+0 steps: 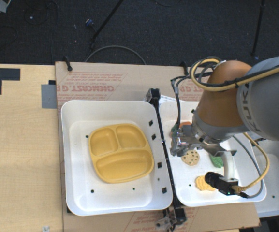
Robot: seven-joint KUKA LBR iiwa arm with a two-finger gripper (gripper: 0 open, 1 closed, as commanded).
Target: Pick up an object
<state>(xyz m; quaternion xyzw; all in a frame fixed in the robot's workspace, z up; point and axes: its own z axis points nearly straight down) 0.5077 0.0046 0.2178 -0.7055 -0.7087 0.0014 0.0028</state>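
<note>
Left bin [76, 129] holds a yellow divided plate [121, 152], well left of the gripper, flat on the bin floor. A black divider [161, 149] runs between the bins, just left of the gripper. Gripper [182, 144] is low over the right bin [187, 197], near its left side; can't tell how far it's open, nothing seen in it. Cookie [191, 157] lies just below-right of the gripper. Yellow piece [204, 183] sits further below. Green item [217, 161] is right of the cookie, partly under the arm [231, 105].
</note>
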